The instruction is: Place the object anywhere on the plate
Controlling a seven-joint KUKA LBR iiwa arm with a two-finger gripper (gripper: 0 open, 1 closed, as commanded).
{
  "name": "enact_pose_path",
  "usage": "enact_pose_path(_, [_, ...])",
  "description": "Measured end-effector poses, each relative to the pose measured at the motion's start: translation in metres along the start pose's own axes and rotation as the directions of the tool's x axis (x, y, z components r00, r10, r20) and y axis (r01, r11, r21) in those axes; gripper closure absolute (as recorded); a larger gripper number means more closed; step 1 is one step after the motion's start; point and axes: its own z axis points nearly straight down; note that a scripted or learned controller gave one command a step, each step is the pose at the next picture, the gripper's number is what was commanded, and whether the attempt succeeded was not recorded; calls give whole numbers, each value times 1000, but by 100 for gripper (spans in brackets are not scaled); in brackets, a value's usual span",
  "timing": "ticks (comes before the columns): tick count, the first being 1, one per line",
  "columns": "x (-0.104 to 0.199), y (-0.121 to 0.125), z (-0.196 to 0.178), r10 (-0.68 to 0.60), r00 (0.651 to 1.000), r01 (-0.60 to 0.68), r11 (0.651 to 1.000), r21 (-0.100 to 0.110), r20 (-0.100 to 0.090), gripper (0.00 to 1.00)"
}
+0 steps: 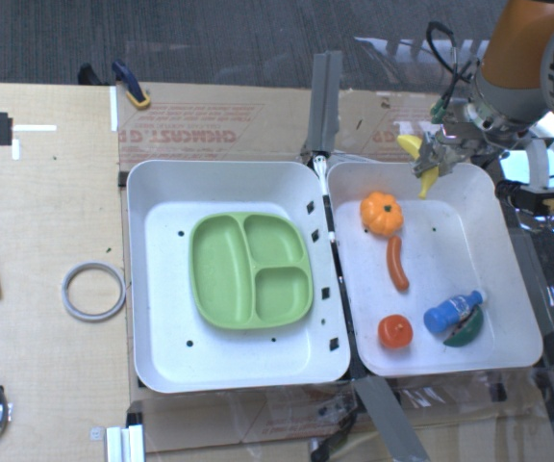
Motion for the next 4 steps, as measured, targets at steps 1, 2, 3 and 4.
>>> enact_pose_path(1, [56,-77,35,-48,999,48,999,2,-2,100])
enact_pose_path(2, [123,-124,35,-141,990,141,990,2,-2,100])
enact_pose_path(3, [198,-149,-37,-334,943,334,943,-1,-1,100])
enact_pose_path(4, [254,-136,-29,-307,952,307,952,1,0,100])
